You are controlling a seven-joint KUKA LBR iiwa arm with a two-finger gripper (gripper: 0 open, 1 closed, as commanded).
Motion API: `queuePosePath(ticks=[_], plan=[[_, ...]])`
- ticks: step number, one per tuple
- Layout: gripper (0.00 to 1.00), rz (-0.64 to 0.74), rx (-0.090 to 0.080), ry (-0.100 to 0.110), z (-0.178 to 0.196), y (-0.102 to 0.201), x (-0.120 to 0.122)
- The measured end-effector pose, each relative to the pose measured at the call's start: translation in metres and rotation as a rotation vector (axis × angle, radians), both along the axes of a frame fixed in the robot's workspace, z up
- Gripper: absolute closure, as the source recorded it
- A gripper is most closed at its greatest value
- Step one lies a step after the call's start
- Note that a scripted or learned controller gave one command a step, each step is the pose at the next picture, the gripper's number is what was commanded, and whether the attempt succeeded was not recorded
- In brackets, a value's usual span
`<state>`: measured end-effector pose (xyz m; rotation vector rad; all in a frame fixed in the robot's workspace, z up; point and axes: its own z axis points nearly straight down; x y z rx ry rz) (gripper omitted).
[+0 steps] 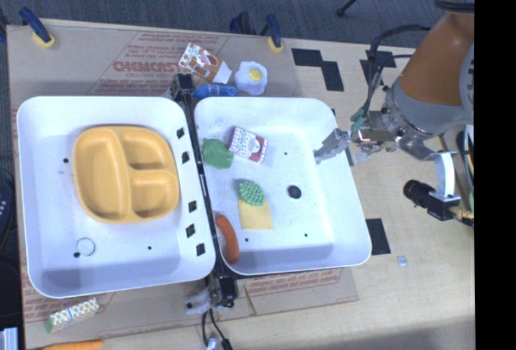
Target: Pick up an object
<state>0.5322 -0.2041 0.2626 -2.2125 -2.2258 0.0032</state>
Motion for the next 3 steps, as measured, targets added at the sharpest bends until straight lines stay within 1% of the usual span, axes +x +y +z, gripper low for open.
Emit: queuePosePath(ticks=[1,2,3], plan=[[0.0,-0.043,0.001,0.003,-0.121,0.042,0.078],[0.0,-0.003,-0.002,-0.008,-0.166,0.112,0.103],[1.0,0.002,-0.001,-0.004,-0.155,0.112,0.103]])
